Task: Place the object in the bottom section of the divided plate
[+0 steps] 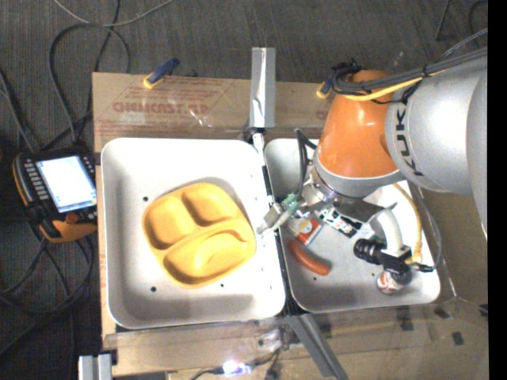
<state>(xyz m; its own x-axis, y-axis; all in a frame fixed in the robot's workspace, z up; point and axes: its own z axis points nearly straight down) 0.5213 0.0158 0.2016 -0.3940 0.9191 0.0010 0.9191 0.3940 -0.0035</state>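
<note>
Judging from how things lie, we have most of the task left: the plate (200, 232) sits bare in the left bin (119, 212), left of the claw (279, 214). We cannot tell the claw's state. The likely object, a sausage (308, 257), lies in the right bin (356, 295) just below-right of the claw, long axis running upper-left to lower-right.

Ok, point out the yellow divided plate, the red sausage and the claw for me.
yellow divided plate (207, 253): camera view, floor of its large bottom section.
red sausage (309, 259): camera view, middle of its length, in the right bin.
claw (279, 214): camera view, at its fingertips, over the bins' shared edge.
</note>
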